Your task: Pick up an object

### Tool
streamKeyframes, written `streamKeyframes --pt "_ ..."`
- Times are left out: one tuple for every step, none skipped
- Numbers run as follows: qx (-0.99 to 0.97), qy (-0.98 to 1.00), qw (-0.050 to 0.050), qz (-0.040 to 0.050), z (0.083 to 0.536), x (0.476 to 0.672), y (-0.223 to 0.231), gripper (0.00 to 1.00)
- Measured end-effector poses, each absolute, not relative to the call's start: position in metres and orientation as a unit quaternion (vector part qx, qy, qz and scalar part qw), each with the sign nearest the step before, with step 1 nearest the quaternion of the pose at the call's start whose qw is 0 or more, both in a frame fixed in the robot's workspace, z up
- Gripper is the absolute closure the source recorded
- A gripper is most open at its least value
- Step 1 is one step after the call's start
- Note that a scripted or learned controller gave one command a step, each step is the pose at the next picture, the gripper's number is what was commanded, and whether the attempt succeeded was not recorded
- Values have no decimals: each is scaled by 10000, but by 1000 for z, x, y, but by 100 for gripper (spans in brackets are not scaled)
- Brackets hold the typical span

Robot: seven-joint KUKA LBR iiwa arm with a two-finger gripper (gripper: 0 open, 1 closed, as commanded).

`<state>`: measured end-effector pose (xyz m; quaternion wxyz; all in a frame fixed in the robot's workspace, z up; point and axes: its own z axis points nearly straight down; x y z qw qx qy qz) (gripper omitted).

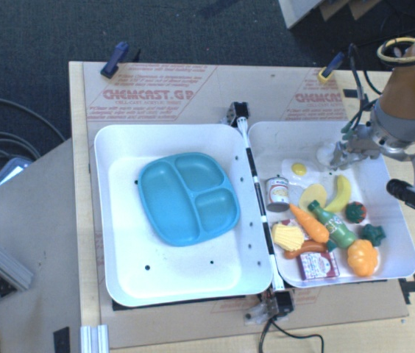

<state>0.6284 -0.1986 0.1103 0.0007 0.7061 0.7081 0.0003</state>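
Toy food is seen crowded at the near end of the right bin [402, 230], below and near the pincer: a red-white carton [316, 265], an orange pepper [363, 257], a corn cob [288, 236], a carrot [308, 223], a green bottle [336, 228], broccoli [373, 234], a banana [340, 193], a small can [278, 191] and a fried egg [299, 170]. No single target is marked; the banana lies nearest. A blue divided plate [188, 197] sits in the left bin [112, 197], well to the pincer's left, likely as a drop spot. The pincer [342, 154] hangs low at the far end of the right bin; open or closed cannot be told, and nothing is seen gripped. The tabletop [193, 87] extends beyond.
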Motion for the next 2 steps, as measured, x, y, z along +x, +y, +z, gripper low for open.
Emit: streamKeyframes --pt "7061 7081 5 1 110 628 -199 0" --pt "7065 7077 5 6 85 667 -151 0"
